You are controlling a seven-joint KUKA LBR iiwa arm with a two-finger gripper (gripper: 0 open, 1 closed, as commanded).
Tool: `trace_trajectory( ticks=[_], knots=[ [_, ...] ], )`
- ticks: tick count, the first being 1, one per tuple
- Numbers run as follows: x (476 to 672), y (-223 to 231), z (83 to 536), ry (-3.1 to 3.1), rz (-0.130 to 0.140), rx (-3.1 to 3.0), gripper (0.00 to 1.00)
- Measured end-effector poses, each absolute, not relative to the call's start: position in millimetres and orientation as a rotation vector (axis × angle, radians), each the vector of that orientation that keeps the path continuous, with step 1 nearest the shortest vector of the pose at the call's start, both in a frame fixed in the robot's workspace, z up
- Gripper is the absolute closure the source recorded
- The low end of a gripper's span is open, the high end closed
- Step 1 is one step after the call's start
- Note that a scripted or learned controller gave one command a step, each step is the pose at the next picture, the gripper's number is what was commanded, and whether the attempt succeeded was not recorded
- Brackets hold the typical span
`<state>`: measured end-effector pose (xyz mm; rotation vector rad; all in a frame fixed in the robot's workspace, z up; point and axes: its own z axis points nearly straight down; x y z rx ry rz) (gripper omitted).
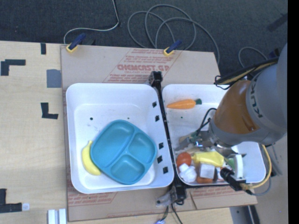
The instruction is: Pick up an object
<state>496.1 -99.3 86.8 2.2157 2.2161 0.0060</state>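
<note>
Lying in the near part of the right bin (254, 171), a small heap of objects sits right under my wrist: a yellow piece (209, 159), a red round one (183, 159) to its left, a white bit (188, 174) just below that, and something orange-red (204, 180) at the near wall. They touch or overlap one another. My claw (202, 141) comes down just above that heap, close by the yellow piece, but my own wrist hides most of it, so I cannot tell how it is set or whether anything is in it. An orange carrot (182, 104) with a green tip lies by itself toward the far wall of the same bin, well apart from the heap.

My arm (254, 108) enters from the right, its orange band over the bin's right half.

Across the black divider (162, 125), the left bin (77, 97) holds a blue sectioned plate (124, 151), tilted, with a yellow banana (89, 161) tucked against its left edge, partly beneath it. Both bins rest on a cardboard sheet (107, 62).
</note>
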Motion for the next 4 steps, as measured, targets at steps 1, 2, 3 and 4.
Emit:
trace_trajectory(
  ticks=[1,2,3,4],
  knots=[
    [541.2,-176,141,2.212,0.001,2.218,0.00],
    [557.7,-110,83,2.225,-0.002,2.216,0.00],
    [558.6,-114,97,2.217,0.001,2.216,1.00],
    [610.3,-40,200,2.227,0.015,2.205,1.00]
  ],
)
